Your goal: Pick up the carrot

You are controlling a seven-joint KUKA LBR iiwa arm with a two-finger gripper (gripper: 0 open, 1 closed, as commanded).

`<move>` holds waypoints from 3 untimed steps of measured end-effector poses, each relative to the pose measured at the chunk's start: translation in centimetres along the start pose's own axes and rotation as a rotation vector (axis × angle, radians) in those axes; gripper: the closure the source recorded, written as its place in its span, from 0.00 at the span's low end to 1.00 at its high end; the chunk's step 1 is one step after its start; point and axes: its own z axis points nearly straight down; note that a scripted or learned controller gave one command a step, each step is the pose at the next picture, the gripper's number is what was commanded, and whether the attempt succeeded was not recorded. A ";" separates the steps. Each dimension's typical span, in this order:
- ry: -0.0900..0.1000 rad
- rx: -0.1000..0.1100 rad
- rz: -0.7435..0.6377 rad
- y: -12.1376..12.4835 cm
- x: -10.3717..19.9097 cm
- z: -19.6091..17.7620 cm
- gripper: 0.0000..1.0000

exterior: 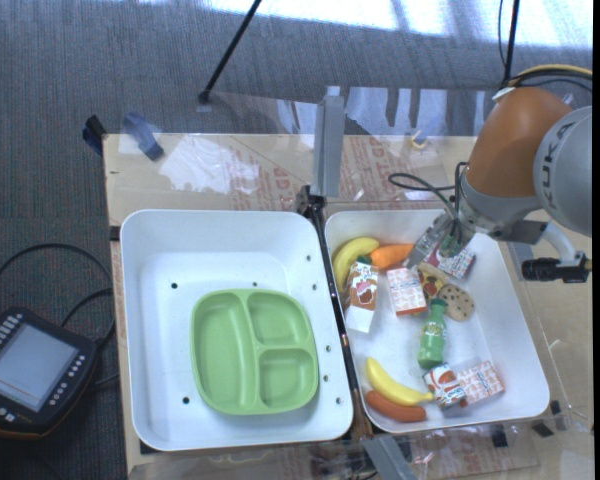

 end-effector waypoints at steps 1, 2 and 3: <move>-0.003 0.004 0.111 -4.1 -2.7 -11.4 1.00; 0.001 0.006 -0.079 -5.8 2.4 -11.4 1.00; 0.002 0.005 -0.076 -5.8 2.3 -12.2 1.00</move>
